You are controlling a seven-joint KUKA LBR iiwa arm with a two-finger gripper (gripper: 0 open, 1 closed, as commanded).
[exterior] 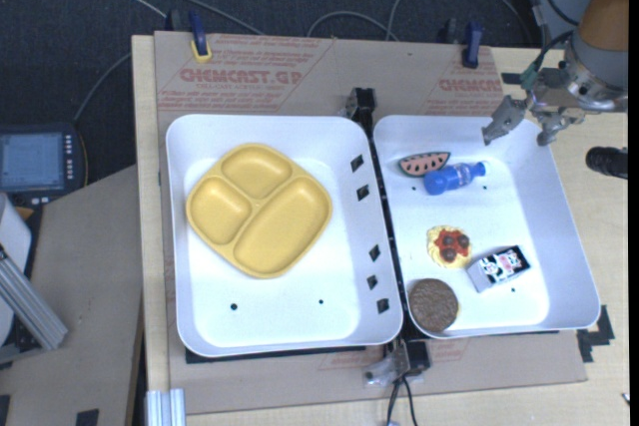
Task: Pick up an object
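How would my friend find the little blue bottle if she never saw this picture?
Look in the right white bin, the one without the yellow plate. Near its far end, the blue bottle lies on its side just below a watermelon slice. It is the only blue thing among the toys there.

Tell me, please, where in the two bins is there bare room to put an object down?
The left bin is bare in front of and right of the yellow plate. The right bin is crowded down its middle: watermelon slice, blue bottle, pizza, carton, brown disc. Its right side is bare, below the claw.
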